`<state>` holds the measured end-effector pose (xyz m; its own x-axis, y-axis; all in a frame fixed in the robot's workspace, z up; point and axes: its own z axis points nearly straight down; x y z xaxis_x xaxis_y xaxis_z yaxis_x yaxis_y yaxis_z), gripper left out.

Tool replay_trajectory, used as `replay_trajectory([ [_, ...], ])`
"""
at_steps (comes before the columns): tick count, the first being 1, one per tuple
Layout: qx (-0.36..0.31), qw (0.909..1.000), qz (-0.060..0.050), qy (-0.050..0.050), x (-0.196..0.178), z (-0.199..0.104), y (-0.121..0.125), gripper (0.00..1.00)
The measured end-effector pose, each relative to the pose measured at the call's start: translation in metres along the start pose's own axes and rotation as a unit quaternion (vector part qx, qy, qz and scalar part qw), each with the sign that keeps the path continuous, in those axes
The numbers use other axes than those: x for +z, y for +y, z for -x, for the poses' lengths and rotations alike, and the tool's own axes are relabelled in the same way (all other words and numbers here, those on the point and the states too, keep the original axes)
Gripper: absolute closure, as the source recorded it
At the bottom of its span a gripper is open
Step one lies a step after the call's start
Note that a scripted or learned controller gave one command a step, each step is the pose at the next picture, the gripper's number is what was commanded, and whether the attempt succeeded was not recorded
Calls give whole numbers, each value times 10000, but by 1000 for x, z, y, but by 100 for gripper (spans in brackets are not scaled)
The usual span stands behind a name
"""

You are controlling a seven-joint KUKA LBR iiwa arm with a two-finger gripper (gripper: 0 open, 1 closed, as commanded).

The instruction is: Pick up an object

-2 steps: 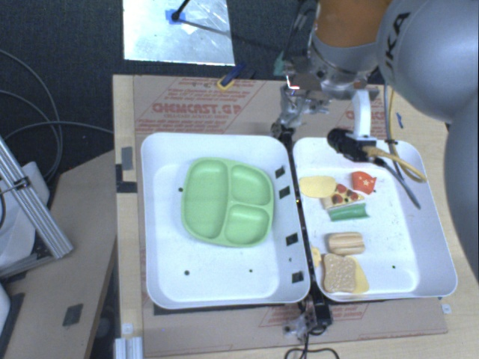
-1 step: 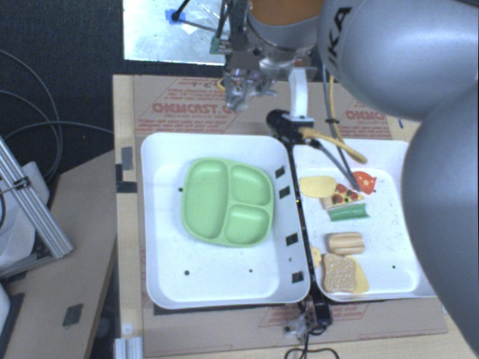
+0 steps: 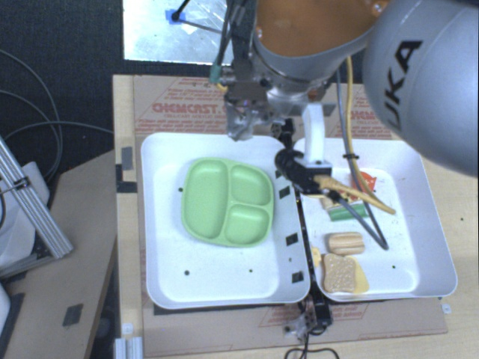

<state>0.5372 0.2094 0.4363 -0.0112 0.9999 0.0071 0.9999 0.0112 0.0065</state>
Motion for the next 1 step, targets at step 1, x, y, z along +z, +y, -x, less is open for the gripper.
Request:
replay_trajectory([
  [1,82,9999,-38,-44,54,85,17,100],
])
